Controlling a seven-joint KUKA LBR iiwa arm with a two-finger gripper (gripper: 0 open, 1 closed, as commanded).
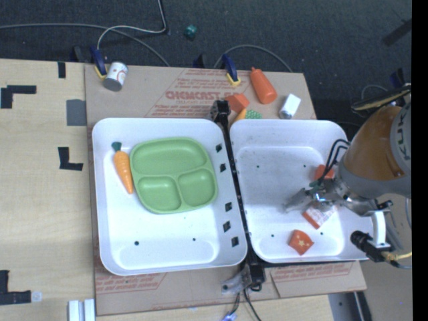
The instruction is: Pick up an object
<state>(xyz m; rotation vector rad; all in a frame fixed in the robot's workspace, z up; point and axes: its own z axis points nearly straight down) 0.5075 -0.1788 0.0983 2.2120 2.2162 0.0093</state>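
A red-and-white packet point(318, 216) is seen just below the claw point(309, 197), touching or nearly so, in the right bin point(267, 136). Whether the claw is parted cannot be told. A red chunk point(300, 241) lies further below; a carrot point(123, 170) and green tray point(175, 174) are found far left.

**Robot test bench in a laboratory setting**

A cardboard sheet point(200, 92), held by blue clamps point(100, 62), underlies two white bins point(107, 246). Loose cables point(134, 33) cross dark carpet point(267, 12), probably a research lab. Toy foods include a carrot point(123, 169).
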